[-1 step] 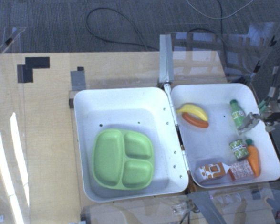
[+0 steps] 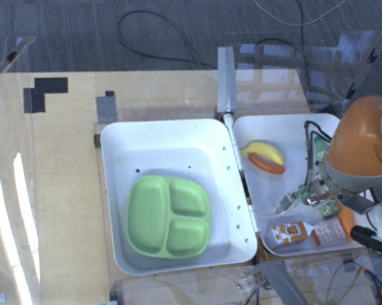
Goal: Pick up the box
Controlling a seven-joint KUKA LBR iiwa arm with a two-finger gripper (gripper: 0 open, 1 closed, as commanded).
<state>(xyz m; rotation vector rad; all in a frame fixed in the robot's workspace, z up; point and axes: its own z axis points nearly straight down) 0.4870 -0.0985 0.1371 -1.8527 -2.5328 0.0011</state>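
Gripper [image 2: 298,198] hangs low in the right bin [image 2: 261,176], just above the box [image 2: 289,233]; its opening cannot be told. Box: brown and white, flat by the bin's near wall. Beyond it lie a banana [image 2: 264,151] and sausage [image 2: 266,165]. Left bin [image 2: 163,134] holds a green tray [image 2: 168,216].

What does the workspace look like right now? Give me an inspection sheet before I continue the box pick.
Surface: wooden bench bearing left bin and right bin, side by side.
Job's things: box lying flat near the right bin's front edge.
Clutter: green divided plate in the left bin; banana, red sausage, red packet, orange piece in the right bin.
Grippers: gripper above the right bin, just behind the box; finger state unclear.
Cables: black cable looped on the floor.
Surroundings: grey carpet beyond the bench.
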